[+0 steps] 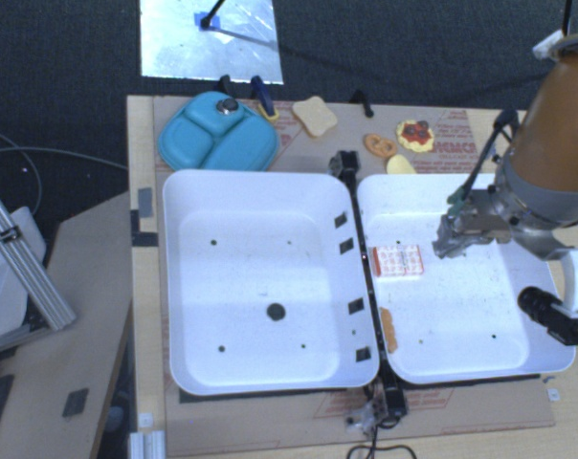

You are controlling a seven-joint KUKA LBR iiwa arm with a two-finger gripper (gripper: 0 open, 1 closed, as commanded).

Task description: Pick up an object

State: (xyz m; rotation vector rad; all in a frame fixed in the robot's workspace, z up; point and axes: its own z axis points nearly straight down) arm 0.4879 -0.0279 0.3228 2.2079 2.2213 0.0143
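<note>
Behind my bins, a blue divided plate (pixel 218 134), toast slice (pixel 315 116), pretzel (pixel 379 144), small tart (pixel 415 135), foil sheet (pixel 209 25) beyond.

Two shallow white plastic bins sit side by side on the bench: the left bin (pixel 203 208) and the right bin (pixel 461 352), their inner walls touching. In the right bin, a small flat red-and-white packet (pixel 398 261) lies near its left wall, and a slim orange-brown piece (pixel 388 330) lies nearer, against that same wall. The gripper (pixel 454 237) hangs over the right bin, just right of the packet. Beyond the left bin's far edge rests a blue lidded plastic container (pixel 218 134); right of it, a tan toast-shaped toy (pixel 315 116)
</note>
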